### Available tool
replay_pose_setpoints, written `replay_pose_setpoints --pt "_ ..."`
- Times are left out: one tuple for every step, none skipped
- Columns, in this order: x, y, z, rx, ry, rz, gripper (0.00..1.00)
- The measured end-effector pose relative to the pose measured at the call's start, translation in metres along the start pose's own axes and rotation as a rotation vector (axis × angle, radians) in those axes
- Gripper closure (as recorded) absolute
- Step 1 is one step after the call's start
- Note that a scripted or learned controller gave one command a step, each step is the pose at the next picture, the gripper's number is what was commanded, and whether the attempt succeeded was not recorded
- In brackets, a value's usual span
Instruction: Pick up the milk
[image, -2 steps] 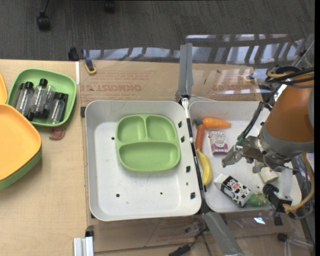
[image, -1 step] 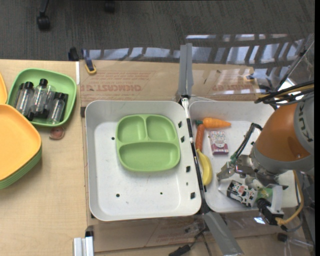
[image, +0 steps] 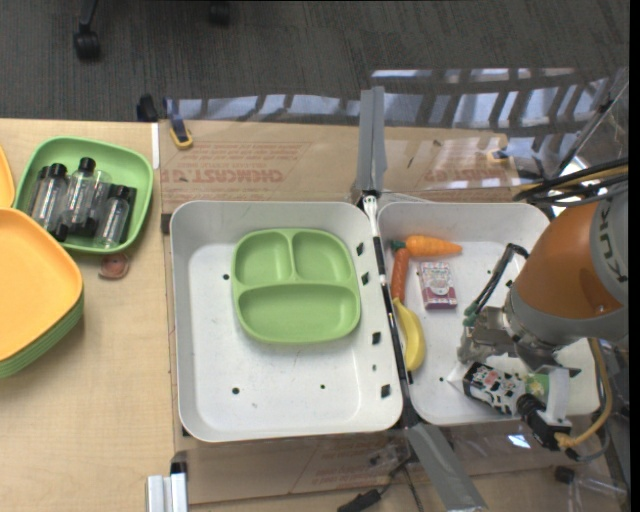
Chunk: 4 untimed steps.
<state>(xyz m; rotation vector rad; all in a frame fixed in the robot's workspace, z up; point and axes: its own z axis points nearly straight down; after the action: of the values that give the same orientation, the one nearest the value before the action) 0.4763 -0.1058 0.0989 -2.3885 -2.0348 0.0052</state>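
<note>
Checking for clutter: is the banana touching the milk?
Apart. The camera view shows bare white bin floor between the banana and the milk.

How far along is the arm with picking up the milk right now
Done: the arm has reached into the right bin, and its gripper sits low, right over the black-and-white milk carton. In hand: nothing clearly; the carton lies on the bin floor by the near edge, and a grasp cannot be confirmed. Left: closing on the carton and lifting it. The carrot, banana and pink box lie apart.
</note>
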Motion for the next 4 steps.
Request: replay_pose_setpoints --pt "0.051 0.077 -0.092 -0.003 -0.002 -0.130 1.00" --pt "0.053 0.010 -0.092 -0.002 -0.002 -0.243 1.00" --pt "0.001 0.000 -0.032 -0.001 0.000 -0.467 1.00" --pt "0.013 0.043 0.008 -0.003 -0.002 -0.618 1.00"
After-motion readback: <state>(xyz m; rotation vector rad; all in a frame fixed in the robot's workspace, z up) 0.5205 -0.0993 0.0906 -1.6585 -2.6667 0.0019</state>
